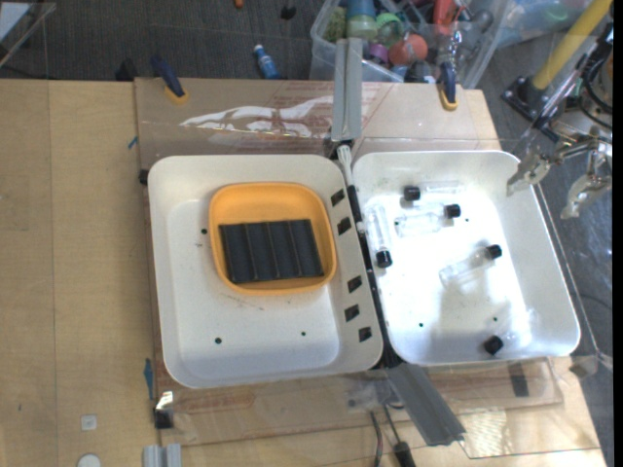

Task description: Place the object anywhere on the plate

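In the camera view, we look down on a wooden tabletop (68,261) that carries two shallow white bins side by side. The left bin (165,261) holds an orange plate (268,195) with rounded corners, set towards the bin's far half. A black ribbed block (271,250) lies flat on the plate, inside its rim, with its ridges running from the far side to the near side. So we find the task's thing resting on the plate, well apart from the arm.

The right bin (545,290) holds several clear vials with black caps, scattered and lying on their sides. One (423,195) is near the far wall and another (433,222) lies just in front of it. A third (375,236) is close to the divider, a fourth (467,266) is near the middle, and a fifth (506,339) is in the near right corner.

The tool (560,168) sits at the right edge of the frame, beyond the far right corner of the right bin, as a cluster of thin metal parts. It is outside both bins and touches nothing in them. We cannot tell whether it is spread or pressed together, and we see nothing held in it.

A clear tub of coloured toys (409,17) stands behind the bins.
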`<action>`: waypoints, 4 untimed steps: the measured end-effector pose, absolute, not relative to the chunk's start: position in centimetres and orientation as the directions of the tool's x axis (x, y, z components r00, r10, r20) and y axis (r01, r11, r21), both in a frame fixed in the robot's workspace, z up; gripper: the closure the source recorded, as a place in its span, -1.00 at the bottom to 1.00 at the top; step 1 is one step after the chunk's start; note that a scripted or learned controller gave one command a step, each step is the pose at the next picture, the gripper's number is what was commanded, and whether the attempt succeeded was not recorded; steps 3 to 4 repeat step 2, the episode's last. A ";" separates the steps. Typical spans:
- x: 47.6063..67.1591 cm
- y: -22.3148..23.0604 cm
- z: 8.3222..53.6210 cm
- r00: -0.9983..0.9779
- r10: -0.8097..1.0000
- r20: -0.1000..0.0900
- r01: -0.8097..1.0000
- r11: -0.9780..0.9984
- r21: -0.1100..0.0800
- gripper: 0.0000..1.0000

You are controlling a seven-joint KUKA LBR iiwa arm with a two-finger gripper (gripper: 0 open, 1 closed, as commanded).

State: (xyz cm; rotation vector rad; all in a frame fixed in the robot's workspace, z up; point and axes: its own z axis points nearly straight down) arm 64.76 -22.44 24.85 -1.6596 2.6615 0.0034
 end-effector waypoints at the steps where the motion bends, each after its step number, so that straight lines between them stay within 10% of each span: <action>1: 64.9 -22.5 26.1 -0.446 -0.895 -0.013 -0.895 0.446 -0.008 1.00; 2: 64.9 -22.6 26.1 -0.447 -0.895 -0.012 -0.895 0.447 -0.007 -1.00; 4: 64.9 -22.6 26.1 -0.447 -0.895 -0.012 -0.895 0.447 -0.007 -1.00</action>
